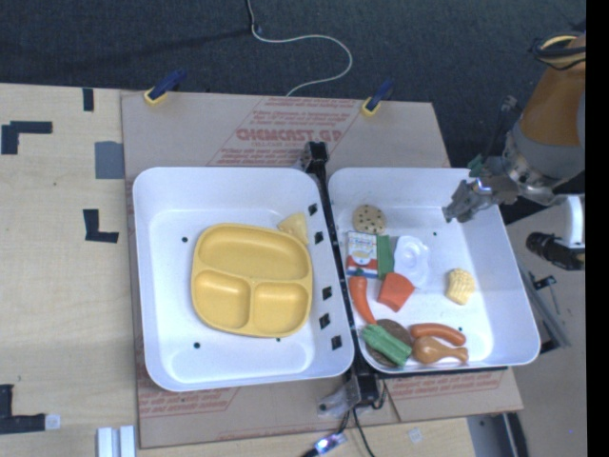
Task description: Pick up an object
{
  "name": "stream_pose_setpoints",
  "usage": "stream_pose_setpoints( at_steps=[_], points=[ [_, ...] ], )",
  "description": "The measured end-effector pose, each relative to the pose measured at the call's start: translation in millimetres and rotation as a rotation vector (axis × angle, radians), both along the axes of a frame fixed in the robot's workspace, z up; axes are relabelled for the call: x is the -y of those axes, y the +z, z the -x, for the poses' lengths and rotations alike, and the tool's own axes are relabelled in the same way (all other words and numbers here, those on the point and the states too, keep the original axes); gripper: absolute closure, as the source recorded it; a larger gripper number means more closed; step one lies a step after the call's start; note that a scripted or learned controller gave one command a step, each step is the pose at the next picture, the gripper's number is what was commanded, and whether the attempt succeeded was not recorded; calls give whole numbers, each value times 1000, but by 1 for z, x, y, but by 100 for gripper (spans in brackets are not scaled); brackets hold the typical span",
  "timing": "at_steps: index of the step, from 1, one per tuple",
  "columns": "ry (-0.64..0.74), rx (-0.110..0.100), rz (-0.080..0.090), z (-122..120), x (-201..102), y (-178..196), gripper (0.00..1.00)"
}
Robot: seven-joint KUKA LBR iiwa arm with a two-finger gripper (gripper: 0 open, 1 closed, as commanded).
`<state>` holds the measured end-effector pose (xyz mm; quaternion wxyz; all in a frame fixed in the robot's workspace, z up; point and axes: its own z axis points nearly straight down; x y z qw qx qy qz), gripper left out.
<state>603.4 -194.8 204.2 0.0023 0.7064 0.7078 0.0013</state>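
Gripper (463, 205) hangs over the right bin (495, 284) at its 1 o'clock corner, above the rim; whether it is spread or pressed together cannot be told. Nothing is seen between its tips.

Right bin contents: cookie (368, 219) at 11 o'clock; small printed packet (362, 248) and green block (384, 253) just below it; white cup (411, 253) near centre; red block (396, 291); corn cob (461, 286) at 3 o'clock; carrot (361, 300); sausage (437, 332) and drumstick (442, 353) at 6 o'clock.

Left bin (162, 255) bears a yellow divided plate (253, 279) at centre.
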Motion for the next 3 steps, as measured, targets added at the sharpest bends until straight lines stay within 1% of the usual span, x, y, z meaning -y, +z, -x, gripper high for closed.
stream_pose_setpoints(
  at_steps=[1,2,3],
  points=[
    [-1,-4,-1,-1,-1,21,100],
    [3,-7,-3,5,-48,12,100],
    [4,-9,-3,13,-103,4,100]
  ],
)
